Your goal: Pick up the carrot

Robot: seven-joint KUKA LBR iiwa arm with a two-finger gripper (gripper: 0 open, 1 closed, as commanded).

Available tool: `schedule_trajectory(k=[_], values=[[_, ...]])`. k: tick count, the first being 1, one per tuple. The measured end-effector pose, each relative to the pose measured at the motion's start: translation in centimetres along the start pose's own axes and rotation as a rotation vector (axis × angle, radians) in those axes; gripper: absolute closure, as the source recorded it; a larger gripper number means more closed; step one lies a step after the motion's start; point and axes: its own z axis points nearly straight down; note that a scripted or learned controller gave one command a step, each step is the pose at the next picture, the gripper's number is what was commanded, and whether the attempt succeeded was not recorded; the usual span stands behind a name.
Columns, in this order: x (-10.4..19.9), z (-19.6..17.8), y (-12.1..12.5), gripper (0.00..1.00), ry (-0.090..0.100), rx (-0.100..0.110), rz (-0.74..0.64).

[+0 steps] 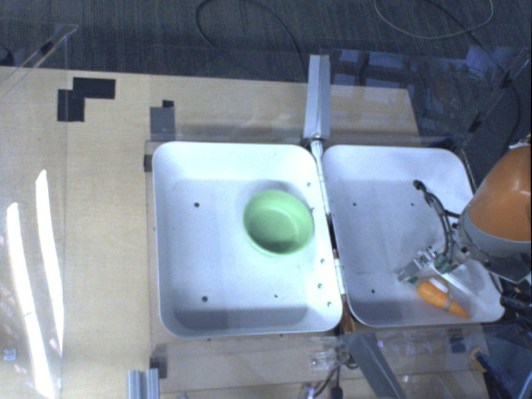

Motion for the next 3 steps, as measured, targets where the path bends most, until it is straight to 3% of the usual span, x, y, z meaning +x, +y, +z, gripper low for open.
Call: schedule_trajectory(k=[1,2,3], values=[[1.3,-1.5,0.4,0.0,0.012,0.007,-0.059],[3.7,0.0,2.1,0.0,0.004,0.003,0.099],[0.3,-0.7,-0.1,0.0,0.014,0.006,0.132]])
